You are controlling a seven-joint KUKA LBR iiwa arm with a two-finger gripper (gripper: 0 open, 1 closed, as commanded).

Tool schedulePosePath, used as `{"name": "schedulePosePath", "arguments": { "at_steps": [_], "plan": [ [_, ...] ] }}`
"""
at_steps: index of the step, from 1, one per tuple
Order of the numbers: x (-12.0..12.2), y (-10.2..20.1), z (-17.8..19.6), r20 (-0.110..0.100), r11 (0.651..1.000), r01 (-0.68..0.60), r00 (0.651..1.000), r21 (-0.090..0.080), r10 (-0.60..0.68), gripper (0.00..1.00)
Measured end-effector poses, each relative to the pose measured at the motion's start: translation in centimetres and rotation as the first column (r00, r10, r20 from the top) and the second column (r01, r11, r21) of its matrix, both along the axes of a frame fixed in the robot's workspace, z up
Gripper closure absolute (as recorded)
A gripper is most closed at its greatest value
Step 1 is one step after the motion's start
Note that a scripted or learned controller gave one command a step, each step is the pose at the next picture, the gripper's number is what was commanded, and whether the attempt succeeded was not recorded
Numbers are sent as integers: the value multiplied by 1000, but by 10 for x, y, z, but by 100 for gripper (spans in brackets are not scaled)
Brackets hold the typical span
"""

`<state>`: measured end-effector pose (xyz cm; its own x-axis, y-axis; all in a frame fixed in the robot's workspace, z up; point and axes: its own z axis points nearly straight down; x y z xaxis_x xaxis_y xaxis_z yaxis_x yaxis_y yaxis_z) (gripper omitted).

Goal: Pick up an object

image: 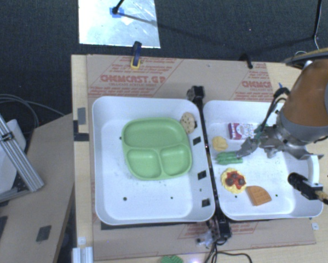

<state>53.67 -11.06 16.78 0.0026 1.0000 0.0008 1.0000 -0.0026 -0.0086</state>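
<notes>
The fingers [250,145] reach leftward and down from the wrist into the right bin [278,208], their grey tips ending right at the right end of a green pickle-shaped piece [228,158]. From this slanted view I cannot tell how far apart the fingers stand, nor whether they have closed on the green piece or merely touch it; the tips and the piece's end overlap, and nothing is plainly seen between them.

Just above the fingers lies a small red-and-white carton [238,130], close to them but apart. To the left of the tips, above the green piece, sits a small yellow lump [219,143]. Below the green piece is a round yellow piece topped with red [233,180], and to its right, touching or nearly so, an orange-brown toast-like wedge [258,195]. All five lie in the left and middle part of the right bin.

Behind the fingers the grey wrist joins the arm [312,100], with its orange band, coming in from the right.

In the left bin [106,196] rests a green divided plate [155,148] with three compartments, and just beside its upper right corner a brown cookie [188,122] lies near the bin's wall. Both bins stand side by side on the bench [169,73].
</notes>
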Motion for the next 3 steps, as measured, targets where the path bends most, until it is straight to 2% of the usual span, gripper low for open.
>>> {"name": "schedulePosePath", "arguments": {
  "at_steps": [1,2,3],
  "plan": [
    [74,-4,-85,14,1000,-7,1000,-1,7,0],
    [135,-44,-81,18,1000,-7,1000,-4,7,0],
    [87,-42,-83,7,1000,-3,1000,0,3,0]
  ]
}}
